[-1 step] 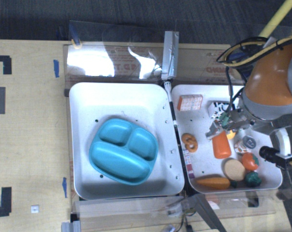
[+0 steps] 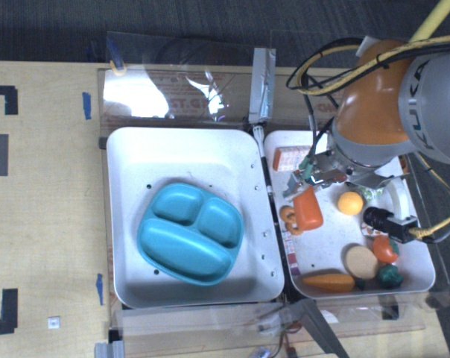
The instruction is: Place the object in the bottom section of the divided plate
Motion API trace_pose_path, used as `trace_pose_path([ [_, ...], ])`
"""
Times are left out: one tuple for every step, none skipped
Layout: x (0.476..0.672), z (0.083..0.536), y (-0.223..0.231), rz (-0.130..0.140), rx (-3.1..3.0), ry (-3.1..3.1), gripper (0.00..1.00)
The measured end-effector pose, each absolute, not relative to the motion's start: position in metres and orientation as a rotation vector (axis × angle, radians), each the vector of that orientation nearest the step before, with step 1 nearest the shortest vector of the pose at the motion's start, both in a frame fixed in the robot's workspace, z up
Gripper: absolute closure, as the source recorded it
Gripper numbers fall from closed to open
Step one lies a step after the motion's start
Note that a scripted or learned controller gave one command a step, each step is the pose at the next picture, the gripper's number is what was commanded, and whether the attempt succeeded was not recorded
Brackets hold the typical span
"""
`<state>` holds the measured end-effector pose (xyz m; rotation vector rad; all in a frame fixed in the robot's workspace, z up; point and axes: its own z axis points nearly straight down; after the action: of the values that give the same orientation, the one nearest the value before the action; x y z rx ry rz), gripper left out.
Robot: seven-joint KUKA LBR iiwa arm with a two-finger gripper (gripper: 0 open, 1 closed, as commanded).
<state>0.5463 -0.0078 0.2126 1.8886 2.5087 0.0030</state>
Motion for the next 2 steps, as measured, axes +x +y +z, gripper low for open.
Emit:
trace_pose_path([
  [0.5751,0.1842,0.052,0.003,1.296,2.858,1.0],
  [0.5754,0.1848,0.0516,0.003,1.297,2.857,0.0],
])
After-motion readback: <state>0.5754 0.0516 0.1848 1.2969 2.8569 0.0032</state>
